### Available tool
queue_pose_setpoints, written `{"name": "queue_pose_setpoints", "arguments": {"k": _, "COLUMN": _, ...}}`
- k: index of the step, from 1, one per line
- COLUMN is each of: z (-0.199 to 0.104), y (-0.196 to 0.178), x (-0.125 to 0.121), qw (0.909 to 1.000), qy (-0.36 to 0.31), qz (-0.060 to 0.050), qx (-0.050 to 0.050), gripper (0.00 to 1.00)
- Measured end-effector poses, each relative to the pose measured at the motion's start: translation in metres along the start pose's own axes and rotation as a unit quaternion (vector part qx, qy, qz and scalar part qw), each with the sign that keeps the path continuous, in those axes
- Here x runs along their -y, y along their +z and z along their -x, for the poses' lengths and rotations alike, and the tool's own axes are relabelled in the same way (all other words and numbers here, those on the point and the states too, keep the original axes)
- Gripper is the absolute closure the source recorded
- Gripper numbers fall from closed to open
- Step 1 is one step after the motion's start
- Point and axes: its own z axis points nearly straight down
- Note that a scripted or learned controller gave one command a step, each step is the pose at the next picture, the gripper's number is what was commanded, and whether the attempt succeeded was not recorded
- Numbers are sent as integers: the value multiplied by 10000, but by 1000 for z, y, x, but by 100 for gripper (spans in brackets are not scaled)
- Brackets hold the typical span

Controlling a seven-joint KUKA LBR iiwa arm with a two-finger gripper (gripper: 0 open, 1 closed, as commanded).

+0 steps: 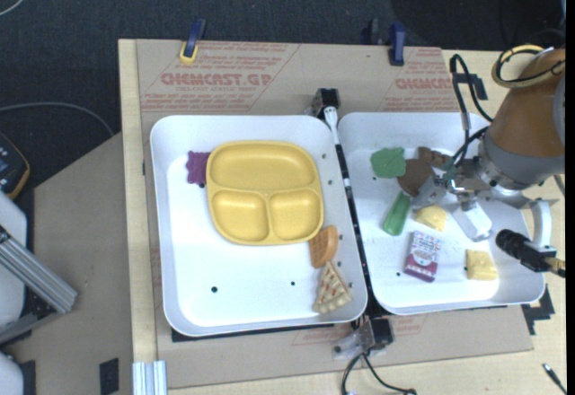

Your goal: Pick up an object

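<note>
In the camera view, the gripper (449,189) was seen low in the right bin (377,290), just right of a brown piece (415,176); whether anything was held could not be told. A small yellow block (432,218) lay just below the gripper, left of a white piece (475,223). The block was judged light, stiff and slightly smooth, best taken across its short sides.

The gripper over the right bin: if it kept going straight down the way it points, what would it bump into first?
Probably the pale yellow piece just below the gripper, beside the brown object; depth is hard to judge.
</note>
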Motion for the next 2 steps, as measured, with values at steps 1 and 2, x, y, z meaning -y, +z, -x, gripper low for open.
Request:
{"name": "queue_pose_setpoints", "arguments": {"k": 1, "z": -1, "y": 35, "x": -3, "qw": 10000, "qy": -9, "qz": 72, "qx": 9, "gripper": 0}}
{"name": "queue_pose_setpoints", "arguments": {"k": 2, "z": 0, "y": 20, "x": -6, "qw": 9999, "qy": -1, "qz": 114, "qx": 20, "gripper": 100}}
